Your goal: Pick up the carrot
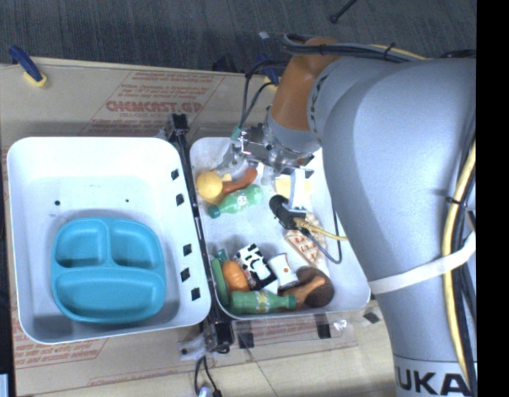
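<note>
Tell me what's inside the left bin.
The left bin holds one blue divided tray, lying toward its near end. The tray covers the bin floor beneath it, so anything under it can't be seen.

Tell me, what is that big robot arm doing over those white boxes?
The grey arm reaches from the right into the right bin, which is full of toy food. Its pincer is low at the far end, beside a yellow lemon-like toy, an orange piece and a small green bottle. The carrot lies at the near end, not picked up yet. The left bin holds a blue divided tray.
</note>
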Robot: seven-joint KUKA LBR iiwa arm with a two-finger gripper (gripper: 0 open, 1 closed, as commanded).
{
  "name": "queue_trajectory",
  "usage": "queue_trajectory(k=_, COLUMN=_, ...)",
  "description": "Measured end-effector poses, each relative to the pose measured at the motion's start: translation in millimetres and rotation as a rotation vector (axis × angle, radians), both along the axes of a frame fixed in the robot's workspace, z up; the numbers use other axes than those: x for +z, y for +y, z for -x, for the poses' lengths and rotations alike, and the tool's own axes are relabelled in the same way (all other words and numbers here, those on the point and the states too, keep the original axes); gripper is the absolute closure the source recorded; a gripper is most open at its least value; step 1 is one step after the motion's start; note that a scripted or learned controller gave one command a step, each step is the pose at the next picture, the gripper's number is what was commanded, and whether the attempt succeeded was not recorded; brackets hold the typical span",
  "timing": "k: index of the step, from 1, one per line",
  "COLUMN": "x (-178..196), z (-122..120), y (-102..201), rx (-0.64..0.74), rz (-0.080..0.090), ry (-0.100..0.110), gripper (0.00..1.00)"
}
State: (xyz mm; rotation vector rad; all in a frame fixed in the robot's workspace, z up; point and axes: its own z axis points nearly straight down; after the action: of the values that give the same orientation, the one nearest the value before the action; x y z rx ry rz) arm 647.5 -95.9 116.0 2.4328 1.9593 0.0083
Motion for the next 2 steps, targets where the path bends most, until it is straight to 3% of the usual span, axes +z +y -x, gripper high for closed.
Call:
queue_trajectory(k=1, x=78, z=-10, y=38, rx=-0.230, rz=-0.010, ry=0.019, gripper=0.00)
queue_trajectory(k=2, x=75, z=4, y=43, rx=-0.228, rz=-0.013, ry=0.026, gripper=0.00)
